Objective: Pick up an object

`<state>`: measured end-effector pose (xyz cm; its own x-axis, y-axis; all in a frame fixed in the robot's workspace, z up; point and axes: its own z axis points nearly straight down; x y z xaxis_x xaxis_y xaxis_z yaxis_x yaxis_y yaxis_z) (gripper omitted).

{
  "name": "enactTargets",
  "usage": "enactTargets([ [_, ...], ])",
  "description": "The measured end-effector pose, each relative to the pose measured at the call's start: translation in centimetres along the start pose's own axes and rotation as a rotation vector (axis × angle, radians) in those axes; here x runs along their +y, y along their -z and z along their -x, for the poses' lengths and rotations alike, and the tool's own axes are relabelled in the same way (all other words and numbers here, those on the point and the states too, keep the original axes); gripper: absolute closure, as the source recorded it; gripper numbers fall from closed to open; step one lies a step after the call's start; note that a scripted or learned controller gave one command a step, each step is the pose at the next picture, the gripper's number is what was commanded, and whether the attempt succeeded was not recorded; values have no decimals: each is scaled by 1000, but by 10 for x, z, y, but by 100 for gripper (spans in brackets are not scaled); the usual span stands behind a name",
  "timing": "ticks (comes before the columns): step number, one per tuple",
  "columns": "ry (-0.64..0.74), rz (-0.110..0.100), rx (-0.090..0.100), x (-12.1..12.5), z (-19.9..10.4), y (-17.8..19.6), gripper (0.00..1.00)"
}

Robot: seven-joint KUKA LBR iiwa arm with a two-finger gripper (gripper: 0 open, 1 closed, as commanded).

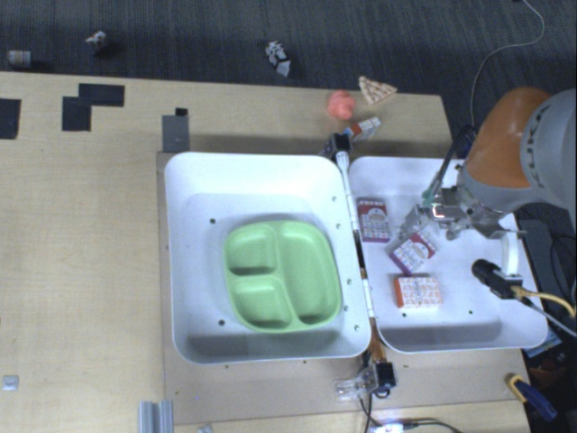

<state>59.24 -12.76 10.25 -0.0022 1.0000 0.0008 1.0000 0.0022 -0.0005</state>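
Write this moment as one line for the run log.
arm: over right bin | gripper: above middle packet, grasp unclear | left bin: green tray | stage: reaching

Robotics lab / test cell, not a home or shop. Grey industrial arm [541,156] w/ orange band reaches in over a plain wood desk [81,269]. Two shallow white bins [270,174] sit side by side, fixed in place. Black tape patches [90,105] mark the desk top. Loose cables [505,52] run across dark carpet floor [180,16], w/ stray small objects [278,58] scattered on it
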Motion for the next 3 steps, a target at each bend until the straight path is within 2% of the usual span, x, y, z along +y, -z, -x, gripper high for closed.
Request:
enactTargets([
  [1,-1,9,-2,-73,-42,-15,0],
  [2,1,16,-2,-71,-43,-4,100],
  [3,1,15,-2,-71,-43,-4,0],
])
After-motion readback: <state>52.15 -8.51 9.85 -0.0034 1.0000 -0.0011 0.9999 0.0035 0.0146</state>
